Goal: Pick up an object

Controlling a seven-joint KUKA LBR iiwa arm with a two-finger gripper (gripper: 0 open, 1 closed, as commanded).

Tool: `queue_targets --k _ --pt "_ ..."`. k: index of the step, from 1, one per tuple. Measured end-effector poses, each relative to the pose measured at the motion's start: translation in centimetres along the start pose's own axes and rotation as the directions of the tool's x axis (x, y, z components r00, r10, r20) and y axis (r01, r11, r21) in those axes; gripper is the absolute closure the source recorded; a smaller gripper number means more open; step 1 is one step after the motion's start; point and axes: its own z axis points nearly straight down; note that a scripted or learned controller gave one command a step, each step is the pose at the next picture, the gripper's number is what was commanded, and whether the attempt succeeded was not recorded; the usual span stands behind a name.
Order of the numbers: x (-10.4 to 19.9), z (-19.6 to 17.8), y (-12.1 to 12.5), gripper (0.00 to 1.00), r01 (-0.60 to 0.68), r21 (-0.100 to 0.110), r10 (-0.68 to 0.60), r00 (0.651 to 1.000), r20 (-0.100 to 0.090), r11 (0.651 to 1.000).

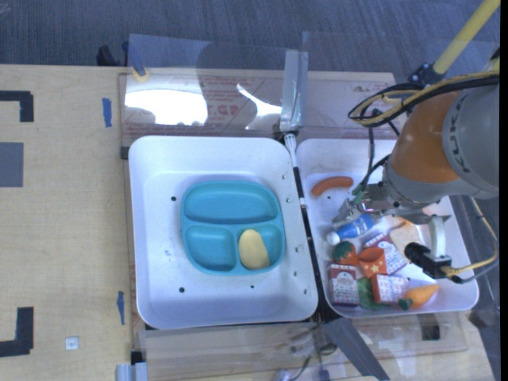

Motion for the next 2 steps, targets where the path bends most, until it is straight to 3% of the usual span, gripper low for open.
queue_targets --k 1,2 --pt "6.03 -8.88 6.00 1.00 -0.165 0.004 0.165 0.986 -0.003 0.986" --pt "5.65 -8.55 5.77 1.00 -0.286 0.010 0.286 0.958 0.000 0.958"
